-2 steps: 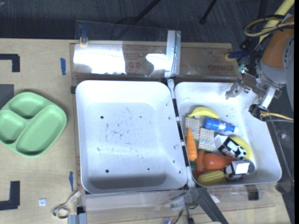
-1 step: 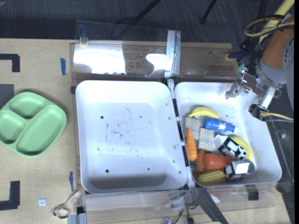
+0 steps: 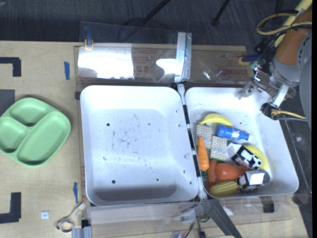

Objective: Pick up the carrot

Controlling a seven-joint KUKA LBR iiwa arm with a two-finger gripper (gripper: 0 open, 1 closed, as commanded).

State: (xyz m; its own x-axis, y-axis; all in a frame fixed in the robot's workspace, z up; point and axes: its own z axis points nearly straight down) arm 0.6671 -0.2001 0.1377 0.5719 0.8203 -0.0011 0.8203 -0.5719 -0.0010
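The carrot (image 3: 202, 155) is a slim orange piece lying lengthwise against the left wall of the right bin (image 3: 277, 148), among other toy foods. The gripper (image 3: 265, 97) hangs over the far right corner of that bin, well up and to the right of the carrot and apart from it. Nothing shows in its grasp. The grey arm with its orange band (image 3: 292, 41) comes in from the upper right.
Around the carrot lie a yellow banana (image 3: 216, 119), a blue bottle (image 3: 232, 132), a red-orange vegetable (image 3: 227, 171), a corn cob (image 3: 223, 187) and a black-and-white object (image 3: 246, 157). The left bin (image 3: 94, 103) sits beside it. A green divided plate (image 3: 33, 131) rests at far left.
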